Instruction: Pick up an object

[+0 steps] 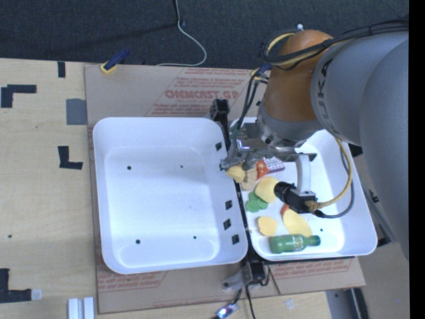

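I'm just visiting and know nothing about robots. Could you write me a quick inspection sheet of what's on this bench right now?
Surface: cardboard sheet on a wooden bench, bearing the left bin and the right bin.
Job's things: green bottle lying near the right bin's front wall; yellow pieces, a green piece, an orange-red piece.
Clutter: blue-yellow item by the cardboard's far corner.
Grippers: gripper low over the right bin's left side.
Cables: yellow and black loops on the arm; thin wire behind.
Surroundings: dark carpet.

small yellow, green and orange toy items (267, 191) and a green bottle (294, 242) lie clustered in the right bin (355, 234).
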Robot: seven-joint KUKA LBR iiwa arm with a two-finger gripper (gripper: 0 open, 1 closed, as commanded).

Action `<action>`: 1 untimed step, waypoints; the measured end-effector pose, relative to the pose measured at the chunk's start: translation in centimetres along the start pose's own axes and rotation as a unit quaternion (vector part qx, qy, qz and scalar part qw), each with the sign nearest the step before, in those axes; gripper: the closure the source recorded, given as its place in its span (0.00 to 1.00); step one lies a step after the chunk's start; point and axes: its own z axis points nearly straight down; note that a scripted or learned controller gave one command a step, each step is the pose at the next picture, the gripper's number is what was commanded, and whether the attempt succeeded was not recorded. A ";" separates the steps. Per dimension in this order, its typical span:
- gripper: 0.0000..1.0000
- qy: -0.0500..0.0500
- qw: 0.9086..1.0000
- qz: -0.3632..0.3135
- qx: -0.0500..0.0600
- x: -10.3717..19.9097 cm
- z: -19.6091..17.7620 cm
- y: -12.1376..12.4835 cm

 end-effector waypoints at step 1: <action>1.00 0.000 1.000 0.001 -0.003 3.5 -6.2 5.0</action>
